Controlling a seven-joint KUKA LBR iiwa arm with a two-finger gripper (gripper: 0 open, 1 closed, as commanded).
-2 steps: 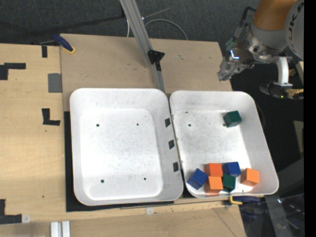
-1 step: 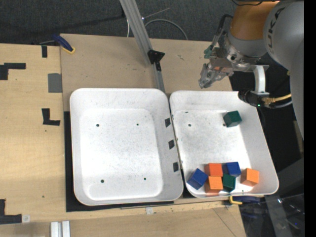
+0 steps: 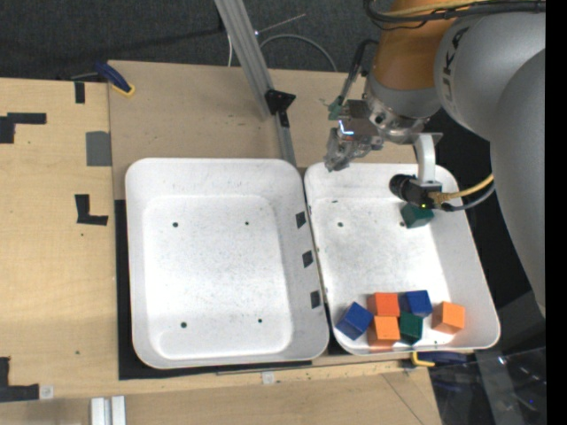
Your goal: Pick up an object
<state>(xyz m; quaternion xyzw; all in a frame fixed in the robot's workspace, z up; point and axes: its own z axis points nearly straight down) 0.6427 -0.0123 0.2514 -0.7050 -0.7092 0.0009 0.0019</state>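
Several small blocks cluster at the near end of the right bin (image 3: 461, 264): a blue block (image 3: 354, 319), an orange block (image 3: 386, 304), a second blue one (image 3: 416, 302), another orange one (image 3: 385, 329), a dark green one (image 3: 409, 328) and an orange one (image 3: 450, 316) at the right. A green piece (image 3: 416, 215) sits further back near the bin's right wall. My gripper (image 3: 338, 156) hangs over the far left corner of the right bin, well away from the cluster. I see no block at its tip.
The left bin (image 3: 142, 237) lies beside the right one. A slanted metal rail (image 3: 257, 60) ends behind the gap between the bins, just left of the gripper. A black cylinder with a yellow cable (image 3: 407, 187) hangs off the wrist over the right bin.
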